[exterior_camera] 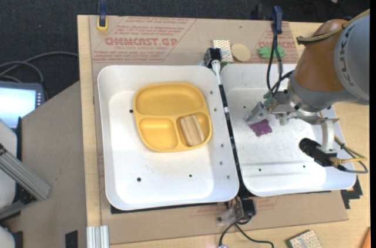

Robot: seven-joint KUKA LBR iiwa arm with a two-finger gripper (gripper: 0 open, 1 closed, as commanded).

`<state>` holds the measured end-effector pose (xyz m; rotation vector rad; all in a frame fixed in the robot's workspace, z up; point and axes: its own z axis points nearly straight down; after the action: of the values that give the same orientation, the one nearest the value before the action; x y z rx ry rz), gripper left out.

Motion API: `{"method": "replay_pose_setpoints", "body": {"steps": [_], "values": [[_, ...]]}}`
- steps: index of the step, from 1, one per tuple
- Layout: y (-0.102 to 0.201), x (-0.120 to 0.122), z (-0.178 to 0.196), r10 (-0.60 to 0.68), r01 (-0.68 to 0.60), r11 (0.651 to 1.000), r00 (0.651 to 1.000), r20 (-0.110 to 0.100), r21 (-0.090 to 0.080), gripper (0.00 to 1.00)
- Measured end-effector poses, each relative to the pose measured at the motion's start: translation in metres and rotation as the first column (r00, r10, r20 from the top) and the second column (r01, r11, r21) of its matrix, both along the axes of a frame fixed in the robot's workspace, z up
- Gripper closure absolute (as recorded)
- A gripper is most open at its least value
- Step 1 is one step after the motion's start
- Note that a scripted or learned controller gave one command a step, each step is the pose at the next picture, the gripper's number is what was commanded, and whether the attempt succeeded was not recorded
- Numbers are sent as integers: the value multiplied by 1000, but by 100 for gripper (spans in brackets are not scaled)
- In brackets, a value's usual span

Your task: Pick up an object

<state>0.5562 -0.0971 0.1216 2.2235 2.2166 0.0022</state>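
Two shallow white bins sit side by side on a brown-papered board (147, 35). Its red print reads "CHEMCAST GP", and the smaller lines under it are too fine to read. More of the same red lettering shows at 12 o'clock from the right bin (282, 173), partly covered.

One purple object (262, 127), small and blocky, lies in the right bin, in its left half and near mid-height. The claw (257, 116) hangs just beside it, with the purple object at about 5 o'clock from the claw's tip. Whether the two touch cannot be told, nor whether the claw is spread or pressed together. Nothing shows gripped in it. The arm (320, 67), with its orange band, comes in from 3 o'clock.

One yellow tray (170, 101) with three compartments rests in the left bin (117, 170). One tan, roll-like piece (191, 129) lies in the compartment at the tray's 5 o'clock, and the other two compartments are bare.

Two blue clamps grip the board's far edge, one (102, 13) at 11 o'clock from the left bin and one (277, 16) at 12 o'clock from the right bin. One beige round thing (240, 52) and one green thing (271, 52) lie on the board between the right bin and that edge.
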Motion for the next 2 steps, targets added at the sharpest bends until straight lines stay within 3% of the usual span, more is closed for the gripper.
{"method": "replay_pose_setpoints", "body": {"steps": [1,2], "values": [[0,1,11,0,0,1000,1000,4,-1,100],[22,49,102,8,-8,1000,1000,11,-1,100]]}}
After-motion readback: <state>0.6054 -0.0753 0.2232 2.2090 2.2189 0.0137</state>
